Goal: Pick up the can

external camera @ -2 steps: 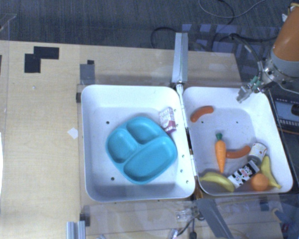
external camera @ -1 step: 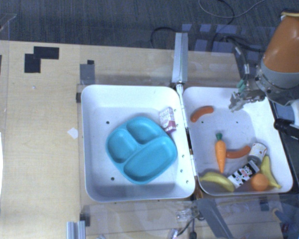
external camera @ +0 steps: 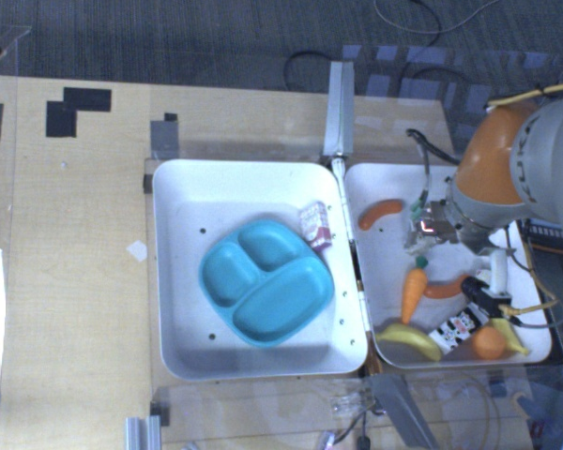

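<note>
Banana (external camera: pixel 408 338) lies nearest; white-red can (external camera: pixel 316 225) touches blue plate (external camera: pixel 267 281); gripper (external camera: pixel 422 239) state unclear.

The can (external camera: pixel 315 226) lies on its side in the left bin (external camera: pixel 169 251), close against that bin's right wall and nearer the far right corner than the near one. It is small and looks crumpled, with a pale, silvery-white body marked in red and pink toward its nearer end. Its long axis runs roughly from the far edge toward the near edge. Its nearer end touches the far right rim of the blue divided plate (external camera: pixel 267 281).
</note>
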`<state>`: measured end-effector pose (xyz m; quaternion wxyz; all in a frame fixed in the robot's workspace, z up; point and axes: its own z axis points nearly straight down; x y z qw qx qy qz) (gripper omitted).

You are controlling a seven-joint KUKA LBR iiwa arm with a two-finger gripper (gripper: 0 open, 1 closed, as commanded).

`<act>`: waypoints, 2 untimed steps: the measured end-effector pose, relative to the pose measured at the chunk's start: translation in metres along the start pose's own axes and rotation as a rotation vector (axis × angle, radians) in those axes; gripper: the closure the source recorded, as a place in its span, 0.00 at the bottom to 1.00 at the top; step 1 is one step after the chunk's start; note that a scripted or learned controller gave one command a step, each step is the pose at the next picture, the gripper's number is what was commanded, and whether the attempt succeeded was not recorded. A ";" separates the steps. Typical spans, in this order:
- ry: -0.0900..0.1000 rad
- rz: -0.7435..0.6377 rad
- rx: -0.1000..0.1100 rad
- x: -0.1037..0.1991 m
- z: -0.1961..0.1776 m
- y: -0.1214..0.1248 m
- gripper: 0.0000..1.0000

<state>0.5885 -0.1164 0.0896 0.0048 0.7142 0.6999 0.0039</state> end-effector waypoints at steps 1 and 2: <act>-0.005 -0.092 0.000 -0.085 0.000 -0.006 1.00; -0.004 -0.092 0.000 -0.084 0.000 -0.005 0.00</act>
